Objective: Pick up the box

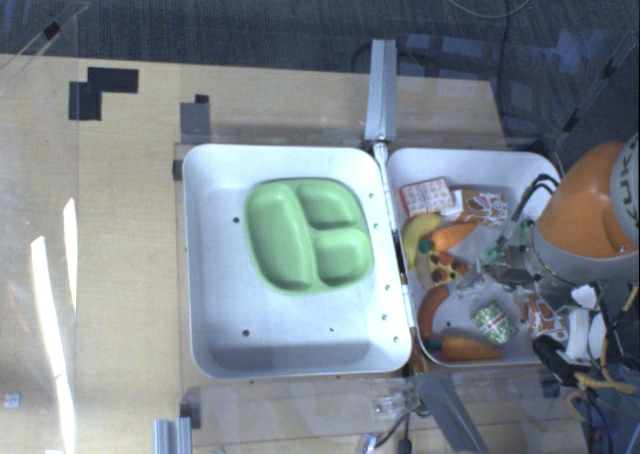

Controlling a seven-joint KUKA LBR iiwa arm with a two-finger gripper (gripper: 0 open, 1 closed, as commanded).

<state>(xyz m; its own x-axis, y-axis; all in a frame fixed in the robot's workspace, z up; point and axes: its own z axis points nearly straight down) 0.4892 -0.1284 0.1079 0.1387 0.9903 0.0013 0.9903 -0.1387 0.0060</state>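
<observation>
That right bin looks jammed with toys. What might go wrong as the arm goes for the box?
The red-and-white box lies against the banana and carrot, so the tool may catch those instead. It also sits near the right bin's wall, leaving little room, so a grasp could slip.

You see two white bins [200, 242] of smooth plastic with a soft sheen, their walls catching a little light. In the left one lies a green divided tray [308, 232], matt plastic with rounded edges. The bench [100, 242] around them looks like pale wood, and a clear glossy sheet at the left of the frame throws bright streaks. A brushed metal bar [381, 92] stands at the upper middle. At the right, the arm's orange band [590, 212] looks smooth and faintly glossy. The small box [426, 196] looks like printed card.
</observation>
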